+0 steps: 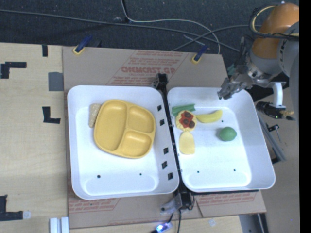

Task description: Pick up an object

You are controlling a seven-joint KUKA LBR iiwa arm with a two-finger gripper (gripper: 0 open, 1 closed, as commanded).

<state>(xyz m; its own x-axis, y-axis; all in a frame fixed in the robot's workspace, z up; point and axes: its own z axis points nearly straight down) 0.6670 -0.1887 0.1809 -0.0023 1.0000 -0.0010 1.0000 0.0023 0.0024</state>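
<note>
Green ball point(227, 134) lying toward the right edge of the right bin point(243, 176), apart from everything else and so the likeliest pick among several. Banana point(209, 116) just up and left of it, near the bin's middle; closer to the left edge, a small cluster of 3: green piece point(183, 108), red-and-yellow toy point(186, 120) touching below it, pale yellow piece point(187, 143) lower still. Left bin point(80, 130) holding a yellow divided plate point(124, 128), with a tan piece point(93, 114) tucked against the plate's left rim. Gripper point(225, 92) hanging at the top edge of the right bin, toward its right corner, well apart from every object, with nothing seen between its fingertips; opening too small and dark to judge, so cannot tell how wide. For a clean attempt, probably best to travel down toward the ball, centre directly over it, open wider than its width, then descend straight until the fingers straddle its middle. Main risk: a round thing rolling off under an off-centre close, or a nudge into the banana.
</note>
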